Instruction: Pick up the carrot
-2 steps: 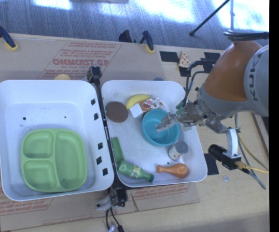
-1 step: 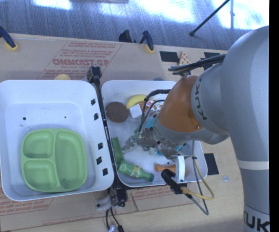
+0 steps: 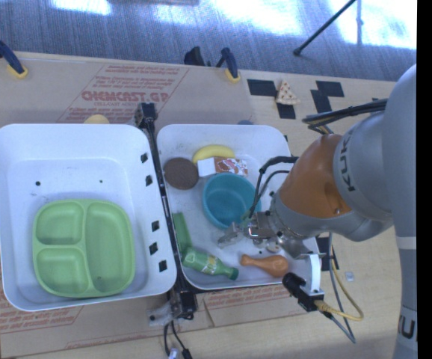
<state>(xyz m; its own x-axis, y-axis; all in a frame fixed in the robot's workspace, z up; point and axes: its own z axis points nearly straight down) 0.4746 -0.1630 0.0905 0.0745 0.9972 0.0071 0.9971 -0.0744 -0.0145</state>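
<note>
Honestly can't tell if the gripper [image 3: 238, 234] is released or clenched; it hangs by the blue cup [image 3: 227, 199], while the carrot [image 3: 264, 262] lies at the right bin's [image 3: 223, 129] near edge, so I'd approach there, clear of the green bottle [image 3: 210, 264].

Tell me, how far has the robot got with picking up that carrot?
Done so far: the arm has reached into the right bin, and its gripper sits low beside the blue cup. In hand: nothing that I can see. The carrot lies on the bin floor, near the green bottle, a little to the side of the gripper. Left to do: close on the carrot and lift it.
</note>
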